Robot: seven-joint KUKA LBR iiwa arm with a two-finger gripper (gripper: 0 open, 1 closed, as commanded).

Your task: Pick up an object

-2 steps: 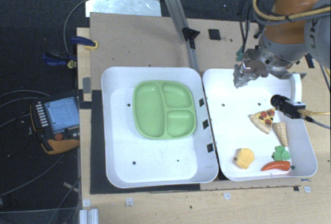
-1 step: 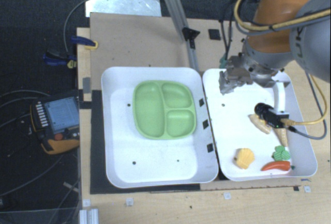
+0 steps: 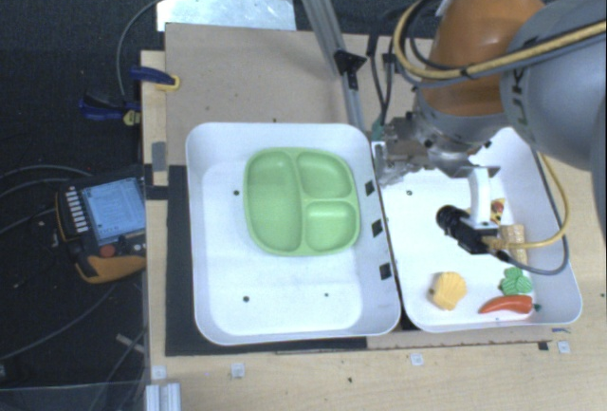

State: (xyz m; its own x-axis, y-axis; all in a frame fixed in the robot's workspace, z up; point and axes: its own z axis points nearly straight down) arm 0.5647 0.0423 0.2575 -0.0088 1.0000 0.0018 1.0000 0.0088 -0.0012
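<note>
Two shallow white bins side by side on the bench (image 3: pixel 247 77) — left bin (image 3: pixel 204 238) given over to a green divided plate (image 3: pixel 302 200), laid flat with its three compartments up, right bin (image 3: pixel 417 243) stocked with small toy foods as candidates for the pick. Grey arm (image 3: pixel 560 67) reaching in from the right, orange band (image 3: pixel 484 20) uppermost, gripper (image 3: pixel 389 164) low over the far left corner of the right bin, just beside the wall shared with the other bin. Impossible to tell from this angle whether open or closed; nothing visibly held.

Likeliest targets well apart from it, gathered toward the near right corner: a yellow toy corn cob (image 3: pixel 448 289) lying alone on bare floor, a red toy chili pepper (image 3: pixel 507 306) against the near wall, a green leafy piece (image 3: pixel 517 281) just above the pepper, touching or nearly touching it, hard to say which. Corn probably the easier grab, with clear room on every side; pepper and leaf crowded by the wall and by each other. Judging by the gap, pick not yet under way — a move across the bin toward the near corner called for first.
</note>
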